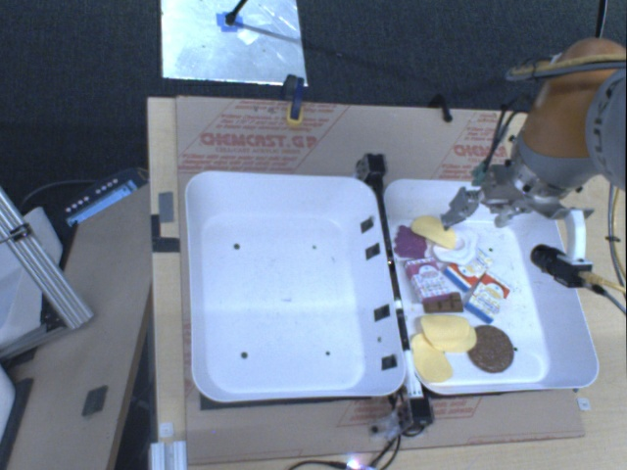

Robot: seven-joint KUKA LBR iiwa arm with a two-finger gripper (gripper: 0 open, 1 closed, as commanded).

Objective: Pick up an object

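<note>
My gripper (483, 210) hangs over the far part of the right bin (558, 311), open, with bare white bin floor between its fingers. One fingertip (458, 208) is just above and right of a yellow piece (433, 230). Beside that lie a purple piece (409, 243) and a white round item (457, 247). Nearer the front are a red and white box (426, 280), a brown bar (443, 303), a blue, red and white carton (482, 295), a yellow oval (448, 332), another yellow piece (431, 363) and a brown round cookie (491, 349).
The left bin (284, 282) sits next to the right one, with a black clipped divider (387, 262) between them. A black cylinder on a white bracket (556, 260) juts from the arm over the right bin's right side. A silver sheet (233, 25) lies at the back.
</note>
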